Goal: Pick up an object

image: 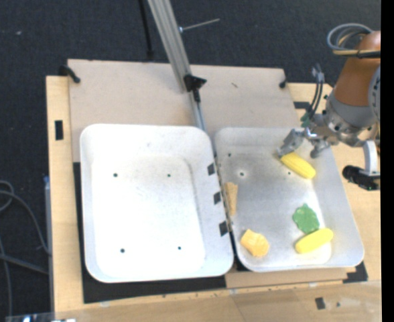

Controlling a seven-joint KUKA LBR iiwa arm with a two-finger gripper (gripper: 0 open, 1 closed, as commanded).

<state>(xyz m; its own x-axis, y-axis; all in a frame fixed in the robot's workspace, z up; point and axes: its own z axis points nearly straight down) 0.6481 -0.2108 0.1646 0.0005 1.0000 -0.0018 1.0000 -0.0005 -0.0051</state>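
I had the claw [302,146] low over the right bin [264,180], its fingers spread apart and bracketing the upper end of a yellow piece [298,166] that lay on the bin floor. Nothing was lifted yet, as I judged it: closing and raising remained. The green piece [306,218] sat untouched nearer the front.

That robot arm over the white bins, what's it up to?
It is trying to pick something out of the right bin. Its gripper hangs just above a yellow banana-like piece near the bin's far side, not yet holding it. Nearer the front lie a green piece, another yellow piece and an orange-yellow one.
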